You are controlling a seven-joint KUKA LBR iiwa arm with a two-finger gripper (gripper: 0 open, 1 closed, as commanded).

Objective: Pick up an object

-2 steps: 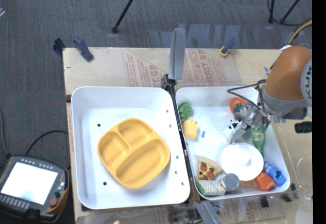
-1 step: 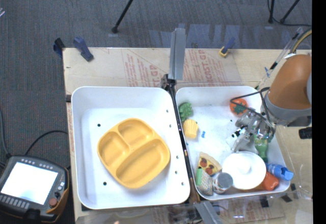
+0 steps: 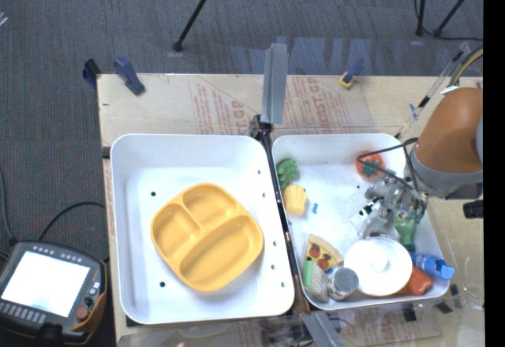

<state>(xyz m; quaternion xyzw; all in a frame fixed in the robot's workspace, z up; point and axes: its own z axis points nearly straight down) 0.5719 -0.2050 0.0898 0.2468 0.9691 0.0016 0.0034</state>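
Where the grey arm with its orange band (image 3: pixel 451 131) reaches in from the right, the pincer (image 3: pixel 387 203) hangs low over the right bin (image 3: pixel 347 147), a tangle of metal and cable; whether it is open or closed I cannot tell, and nothing is plainly seen in its grip.

Task's things all sit in that right bin, a shallow white plastic tray with rounded corners. A small red-orange rounded piece (image 3: pixel 368 163), tomato-like, lies near the back wall just left of the pincer. A green glossy item (image 3: pixel 406 227) sits right under the wrist, partly hidden. A white round plate or lid (image 3: pixel 379 265), smooth and matte, lies at the front, touching an orange piece (image 3: pixel 417 282) and near a blue plastic piece (image 3: pixel 433 265) in the front right corner. A metal can (image 3: pixel 344 282), shiny rim, stands just left of the white disc. A toy pizza slice (image 3: pixel 319 253), wedge-shaped with red dots, lies beside the can, with a grey ribbed item (image 3: pixel 316 282) under it. A yellow ridged toy (image 3: pixel 294 199), corn-like, and a bumpy green broccoli-like toy (image 3: pixel 287 170) sit against the left wall.

The left bin (image 3: pixel 130 180) holds a yellow divided plate (image 3: pixel 207 236), three compartments, smooth plastic, rounded, lying flat and angled.

Both bins rest on a printed cardboard sheet on the bench (image 3: pixel 197 105). A teach pendant (image 3: pixel 47 286) sits on the carpet at lower left.
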